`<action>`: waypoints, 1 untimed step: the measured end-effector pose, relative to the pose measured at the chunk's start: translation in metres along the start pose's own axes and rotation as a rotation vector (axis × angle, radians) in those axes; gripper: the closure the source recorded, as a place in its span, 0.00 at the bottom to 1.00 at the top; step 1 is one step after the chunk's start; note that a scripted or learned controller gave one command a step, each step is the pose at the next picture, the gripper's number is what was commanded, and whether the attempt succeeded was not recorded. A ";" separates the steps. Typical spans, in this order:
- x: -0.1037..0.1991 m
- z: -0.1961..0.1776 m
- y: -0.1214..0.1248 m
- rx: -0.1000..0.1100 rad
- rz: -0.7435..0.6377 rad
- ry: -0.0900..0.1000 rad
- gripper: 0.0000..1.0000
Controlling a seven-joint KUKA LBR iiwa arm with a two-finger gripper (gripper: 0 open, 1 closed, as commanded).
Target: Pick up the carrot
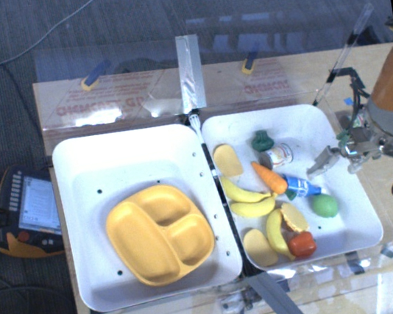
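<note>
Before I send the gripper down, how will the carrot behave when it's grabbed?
The carrot looks like smooth moulded plastic, so probably stiff, light, and a bit slippery. Its tapered round shape may squirt out of a pinch or roll. It lies against a banana and a blue bottle, so it may nudge them when lifted.

My pincer [329, 159] hangs over the near-side rim of the right bin [351, 186]. Beyond it toward the bin's middle lies the carrot [268, 176], resting on a banana [245, 190] and touching a blue bottle [304, 188]. A green lime [325, 205] sits just beside me, apart.
</note>
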State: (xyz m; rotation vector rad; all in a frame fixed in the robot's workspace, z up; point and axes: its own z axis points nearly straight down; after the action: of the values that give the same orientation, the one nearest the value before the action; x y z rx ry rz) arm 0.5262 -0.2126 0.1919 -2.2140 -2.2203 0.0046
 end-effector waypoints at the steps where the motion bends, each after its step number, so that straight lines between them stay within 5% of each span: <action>1: 0.001 -0.036 0.001 -0.002 -0.094 -0.002 0.00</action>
State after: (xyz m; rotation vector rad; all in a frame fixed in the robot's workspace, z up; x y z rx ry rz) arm 0.5273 -0.2112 0.2280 -2.1092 -2.3240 0.0035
